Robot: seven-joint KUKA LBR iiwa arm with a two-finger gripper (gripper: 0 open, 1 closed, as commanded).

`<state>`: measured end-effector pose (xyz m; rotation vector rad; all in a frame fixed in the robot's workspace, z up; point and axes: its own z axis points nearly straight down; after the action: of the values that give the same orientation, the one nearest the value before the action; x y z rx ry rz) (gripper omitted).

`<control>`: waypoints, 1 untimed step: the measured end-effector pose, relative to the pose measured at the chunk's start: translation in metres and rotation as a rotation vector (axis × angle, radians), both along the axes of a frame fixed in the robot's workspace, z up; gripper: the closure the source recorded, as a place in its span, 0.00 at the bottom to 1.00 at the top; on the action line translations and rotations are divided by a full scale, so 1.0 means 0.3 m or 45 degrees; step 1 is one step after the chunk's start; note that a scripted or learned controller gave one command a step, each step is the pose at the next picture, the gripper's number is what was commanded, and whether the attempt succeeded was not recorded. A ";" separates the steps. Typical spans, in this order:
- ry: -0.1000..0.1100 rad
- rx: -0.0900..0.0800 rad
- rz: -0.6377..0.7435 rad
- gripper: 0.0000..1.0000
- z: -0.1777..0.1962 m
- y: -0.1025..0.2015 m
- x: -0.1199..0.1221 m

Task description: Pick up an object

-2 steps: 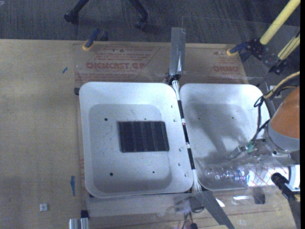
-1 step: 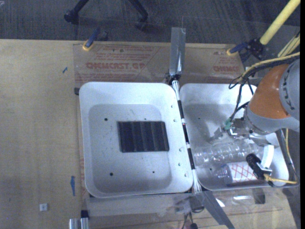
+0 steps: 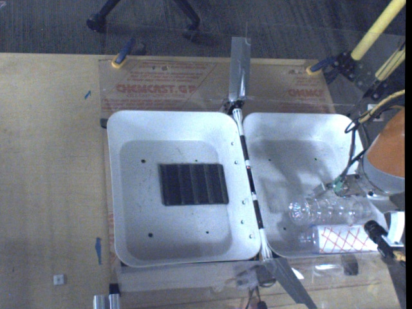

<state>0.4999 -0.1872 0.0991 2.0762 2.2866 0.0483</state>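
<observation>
A black ridged rectangular pad (image 3: 193, 184) lies flat in the middle of the left bin (image 3: 122, 172). In the right bin (image 3: 283, 140), near its front right corner, lies a clear plastic bottle (image 3: 315, 209) on its side. Just in front of it is a second clear bottle with a red cross-hatched label (image 3: 341, 239). My gripper (image 3: 337, 187) reaches in from the right edge and hovers just above the clear bottle's right half, close to it. I see nothing held in it.
A narrow divider (image 3: 248, 172) runs where the two bins meet. A clear sheet with red lettering (image 3: 154, 85) lies behind the bins. A blue-and-yellow clamp (image 3: 122, 55) sits at the back left, and yellow poles (image 3: 380, 24) at the back right.
</observation>
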 end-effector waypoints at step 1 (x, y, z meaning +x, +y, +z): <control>0.065 0.013 0.038 0.00 -0.036 0.122 0.219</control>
<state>0.5655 -0.1507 0.0882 2.0718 2.3518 0.0085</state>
